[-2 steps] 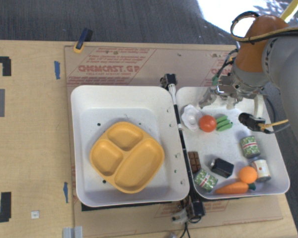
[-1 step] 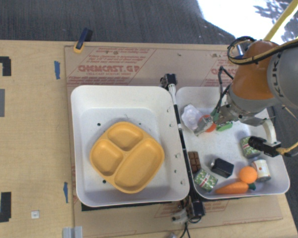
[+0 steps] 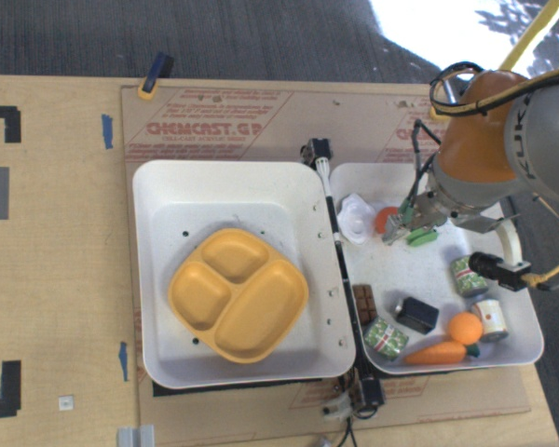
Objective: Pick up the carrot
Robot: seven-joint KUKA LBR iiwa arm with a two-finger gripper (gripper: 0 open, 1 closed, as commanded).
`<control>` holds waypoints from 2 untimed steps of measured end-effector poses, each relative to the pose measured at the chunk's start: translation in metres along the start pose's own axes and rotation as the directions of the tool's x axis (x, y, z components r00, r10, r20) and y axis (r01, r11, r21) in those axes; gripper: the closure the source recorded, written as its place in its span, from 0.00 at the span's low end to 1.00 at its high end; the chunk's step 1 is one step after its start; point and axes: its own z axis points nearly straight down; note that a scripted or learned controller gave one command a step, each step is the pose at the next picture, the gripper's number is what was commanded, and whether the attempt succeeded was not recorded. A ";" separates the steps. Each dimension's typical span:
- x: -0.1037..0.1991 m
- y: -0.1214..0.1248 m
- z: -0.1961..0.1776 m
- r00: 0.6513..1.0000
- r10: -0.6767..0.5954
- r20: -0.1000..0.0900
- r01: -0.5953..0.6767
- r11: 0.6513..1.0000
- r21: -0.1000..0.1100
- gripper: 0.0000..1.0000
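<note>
One carrot [image 3: 437, 353], one orange fruit [image 3: 465, 329], two white bins [image 3: 158, 194], end effector [image 3: 412, 223] grip unclear

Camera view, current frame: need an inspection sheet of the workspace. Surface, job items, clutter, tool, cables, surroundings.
Surface: two white bins side by side, left bin and right bin, on a cardboard sheet.
Job's things: carrot lies along the right bin's near rim, beside an orange ball.
Clutter: yellow divided plate in the left bin; in the right bin a black block, green-and-white cans, a white cup, a red piece.
Tool: tool low over the right bin's far side, away from the carrot; finger state unclear.
Cables: black and yellow cable loop above the arm.
Surroundings: blue tape marks on the bench, dark floor beyond.
</note>
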 end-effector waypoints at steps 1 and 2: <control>0.096 -0.048 -0.063 0.984 0.176 -0.001 -0.176 0.984 0.004 1.00; 0.134 -0.051 -0.113 0.932 0.363 0.001 -0.363 0.932 0.000 1.00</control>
